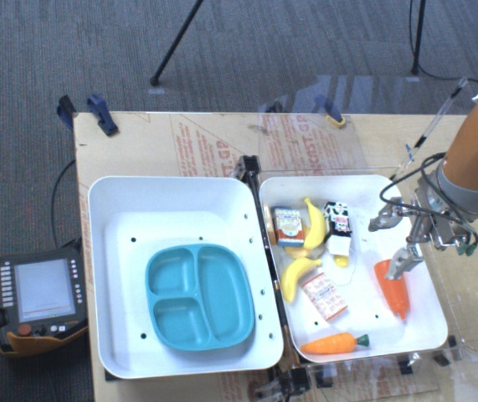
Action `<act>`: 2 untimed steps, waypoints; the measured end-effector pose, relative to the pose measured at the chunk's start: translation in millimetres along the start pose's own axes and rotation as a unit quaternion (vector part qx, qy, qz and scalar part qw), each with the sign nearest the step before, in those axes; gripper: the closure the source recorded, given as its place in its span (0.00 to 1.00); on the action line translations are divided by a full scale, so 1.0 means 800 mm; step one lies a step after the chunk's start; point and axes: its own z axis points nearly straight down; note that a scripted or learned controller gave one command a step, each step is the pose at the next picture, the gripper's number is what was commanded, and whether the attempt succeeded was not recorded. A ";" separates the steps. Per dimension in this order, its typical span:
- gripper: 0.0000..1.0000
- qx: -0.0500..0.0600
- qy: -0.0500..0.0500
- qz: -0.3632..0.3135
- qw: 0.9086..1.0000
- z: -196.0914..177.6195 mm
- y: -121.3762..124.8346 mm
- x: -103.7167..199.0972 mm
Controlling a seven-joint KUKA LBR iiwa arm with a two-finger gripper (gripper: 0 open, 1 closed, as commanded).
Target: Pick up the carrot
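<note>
The carrot (332,343), orange with a green top, lies flat along the front wall of the right bin (364,182), its green end pointing right. A second orange tapered piece (395,295) lies near the bin's right side, pointing toward the front. My gripper (403,263) hangs low over the right bin, directly at the upper end of that orange tapered piece and well to the right of and behind the green-topped carrot. The wrist and cables hide where the gripper meets the piece.
The right bin also holds two bananas (313,224), a small orange box (288,226), a black-and-white carton (337,220) and a red-and-white packet (324,296). A blue divided plate (198,296) lies in the left bin (121,216). A teach pendant (39,295) sits left of the bench.
</note>
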 end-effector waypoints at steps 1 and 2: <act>0.00 -0.003 0.005 -0.051 0.999 0.102 0.139 0.061; 0.00 0.000 -0.002 0.110 0.994 0.002 0.202 0.000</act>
